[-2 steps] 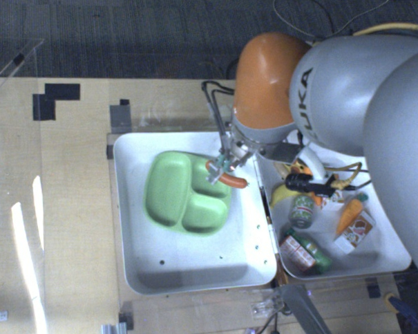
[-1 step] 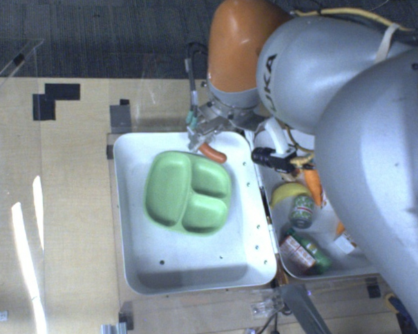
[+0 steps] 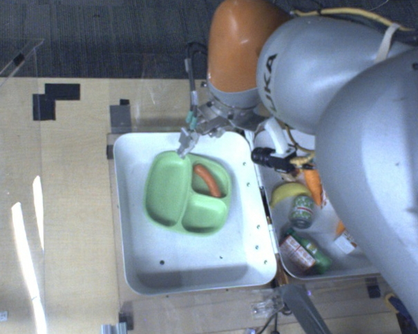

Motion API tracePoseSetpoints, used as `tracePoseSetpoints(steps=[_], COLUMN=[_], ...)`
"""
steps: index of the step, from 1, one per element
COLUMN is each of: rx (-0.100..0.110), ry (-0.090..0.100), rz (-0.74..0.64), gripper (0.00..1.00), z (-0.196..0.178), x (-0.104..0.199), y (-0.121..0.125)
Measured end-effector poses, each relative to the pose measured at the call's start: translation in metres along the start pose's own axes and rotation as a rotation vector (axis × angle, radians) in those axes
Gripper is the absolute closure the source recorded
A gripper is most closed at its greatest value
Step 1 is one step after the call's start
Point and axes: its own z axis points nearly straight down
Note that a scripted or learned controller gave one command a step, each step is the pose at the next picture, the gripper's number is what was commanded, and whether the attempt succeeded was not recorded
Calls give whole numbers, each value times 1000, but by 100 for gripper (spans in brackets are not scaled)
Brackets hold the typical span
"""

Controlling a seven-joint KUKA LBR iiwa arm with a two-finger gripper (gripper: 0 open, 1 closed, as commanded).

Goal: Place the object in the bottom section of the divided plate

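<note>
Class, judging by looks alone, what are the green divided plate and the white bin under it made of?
Divided plate: probably moulded plastic, with an even pale green colour, rounded rims and a soft sheen. White bin: likely plastic too, smooth and matte with rounded corners, though painted metal is possible.

pale wooden bench (image 3: 59,225), two shallow white bins side by side, left bin (image 3: 200,270), right bin (image 3: 352,267)

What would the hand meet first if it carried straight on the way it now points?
Probably the green divided plate: the hand points down toward the plate's upper edge in the left bin, near the section holding the orange sausage. Depth is unclear from this one view.
</note>
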Motion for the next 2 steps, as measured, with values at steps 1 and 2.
tracePoseSetpoints(steps=[1, 2], rx=[-3, -3], ry=[-1, -2], rz=[-32, -127], gripper=[0, 0], z=[-114, -230], x=[-45, -92], y=[-7, -33])
